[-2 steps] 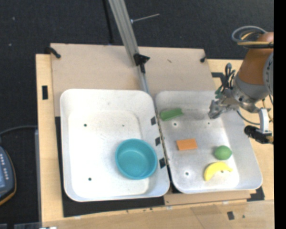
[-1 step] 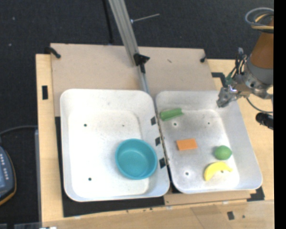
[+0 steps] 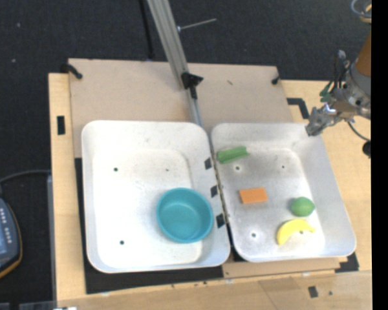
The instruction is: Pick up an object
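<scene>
Left bin: I see one blue bowl in it, upright, sitting near the wall shared with the other bin.
Right bin: I count four loose things here, all well apart from one another.
Green block: lies near the bin's far left corner, just beside the divider.
Orange block: flat in the middle of the bin floor.
Green ball: toward the right side, just above the banana.
Yellow banana: near the front right, curved side up.
Obstructions: a grey metal pole slants down from the top and ends at the seam between the bins; nothing covers the objects.
Arm: I see it at the right edge, beyond the right bin's far right corner, high off the bin floor.
Gripper: it sits over the far right rim of the right bin, well apart from every object.
Fingers: too small and blurred for me to tell how far open they are; I see nothing between them.
</scene>
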`<move>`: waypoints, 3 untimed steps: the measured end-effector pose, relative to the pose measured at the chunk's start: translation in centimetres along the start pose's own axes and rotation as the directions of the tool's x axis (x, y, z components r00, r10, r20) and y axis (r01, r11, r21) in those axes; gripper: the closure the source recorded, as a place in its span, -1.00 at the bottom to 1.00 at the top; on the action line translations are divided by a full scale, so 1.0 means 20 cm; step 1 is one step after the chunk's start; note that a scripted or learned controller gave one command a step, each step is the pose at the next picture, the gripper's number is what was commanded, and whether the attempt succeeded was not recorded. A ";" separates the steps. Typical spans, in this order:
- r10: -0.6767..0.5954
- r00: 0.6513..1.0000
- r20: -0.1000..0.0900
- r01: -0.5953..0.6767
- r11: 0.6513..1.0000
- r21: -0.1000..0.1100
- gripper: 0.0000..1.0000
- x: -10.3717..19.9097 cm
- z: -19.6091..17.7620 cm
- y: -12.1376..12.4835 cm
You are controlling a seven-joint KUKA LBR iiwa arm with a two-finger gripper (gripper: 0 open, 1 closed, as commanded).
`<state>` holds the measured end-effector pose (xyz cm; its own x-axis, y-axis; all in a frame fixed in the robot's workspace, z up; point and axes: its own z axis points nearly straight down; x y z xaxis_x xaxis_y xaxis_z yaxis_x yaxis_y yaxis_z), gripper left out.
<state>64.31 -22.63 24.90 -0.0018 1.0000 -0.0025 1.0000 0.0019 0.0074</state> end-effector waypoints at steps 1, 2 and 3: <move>-0.003 1.000 0.000 0.003 1.000 -0.001 1.00 -0.01 -0.27 0.01; -0.003 1.000 -0.002 0.003 1.000 0.008 1.00 0.28 -0.21 -0.08; -0.003 1.000 -0.002 0.003 1.000 0.008 1.00 0.52 -0.12 -0.15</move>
<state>61.19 -12.32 27.26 -0.0049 1.0000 -0.0004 1.0000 0.0049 -0.0004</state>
